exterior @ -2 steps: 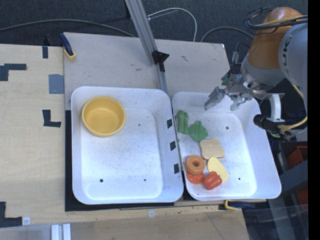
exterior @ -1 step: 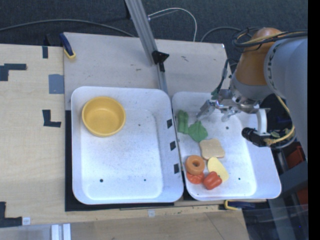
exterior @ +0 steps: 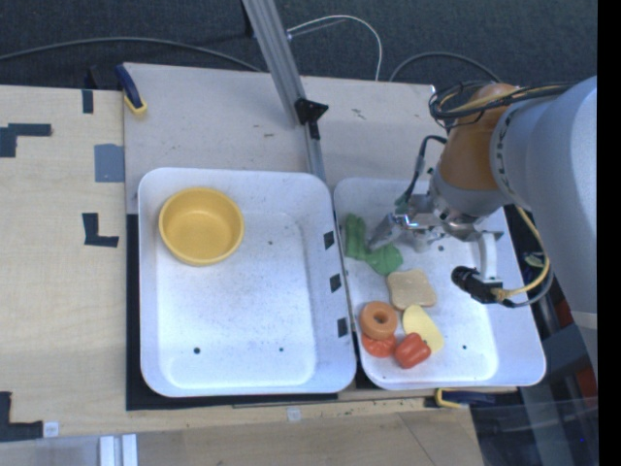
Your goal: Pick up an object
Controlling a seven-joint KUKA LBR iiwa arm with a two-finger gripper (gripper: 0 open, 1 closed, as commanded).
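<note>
Toy food in right bin; yellow bowl in left bin.

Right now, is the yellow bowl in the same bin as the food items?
No, the yellow bowl sits in the left bin, the toy food in the right bin.

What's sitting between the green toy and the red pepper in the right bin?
In the camera view, a tan bread slice and an orange doughnut lie between the green toy and the red pepper; a yellow piece touches the pepper.

Glossy plastic bowl (matt, perhaps speckled bins).
</note>
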